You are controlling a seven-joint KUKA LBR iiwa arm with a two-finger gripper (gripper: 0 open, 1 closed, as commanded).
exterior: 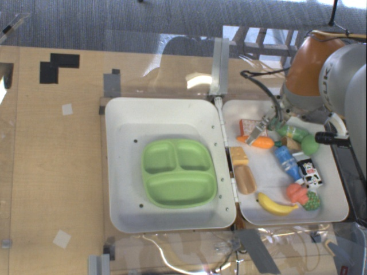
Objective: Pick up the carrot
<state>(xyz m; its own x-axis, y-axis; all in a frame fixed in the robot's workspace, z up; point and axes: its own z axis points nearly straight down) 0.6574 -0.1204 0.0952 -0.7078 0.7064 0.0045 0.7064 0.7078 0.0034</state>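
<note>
The carrot (264, 144) is a short orange piece lying in the upper left part of the right bin (338, 213). My gripper (259, 132) hangs low over it, right at its upper left end, reaching down from the arm's orange band at the upper right. The gripper's tip hides part of the carrot. A small orange bit pokes out to the left of the gripper.
Around the carrot lie a red-and-white box (248, 125), a green bottle (293, 133), a blue bottle (285, 160), a bread roll (245, 180), a banana (276, 205) and several small toys. The left bin (120, 211) holds a green divided plate (179, 172).
</note>
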